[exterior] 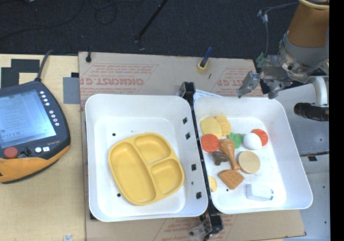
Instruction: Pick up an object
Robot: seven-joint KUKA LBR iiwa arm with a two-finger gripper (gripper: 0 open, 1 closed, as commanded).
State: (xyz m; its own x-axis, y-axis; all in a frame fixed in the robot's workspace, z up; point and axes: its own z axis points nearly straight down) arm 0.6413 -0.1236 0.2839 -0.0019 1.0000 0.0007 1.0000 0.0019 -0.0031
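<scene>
The right bin (290,143) holds several toy foods: yellow pieces (214,126), a red tomato (209,142), a brown drumstick (228,151), a white egg (252,140), a red ball (260,136), a tan round cookie (249,162), an orange cracker (232,179) and a white block (259,192). My gripper (259,87) hangs above the bin's far right corner, with its fingers spread apart and nothing between them. It stands well clear of the food pile.
The left bin (102,122) holds a yellow divided tray (145,167). A teach pendant (29,127) lies on the bench at the far left. A black clip (187,90) joins the bins at the back. Cardboard lies under both bins.
</scene>
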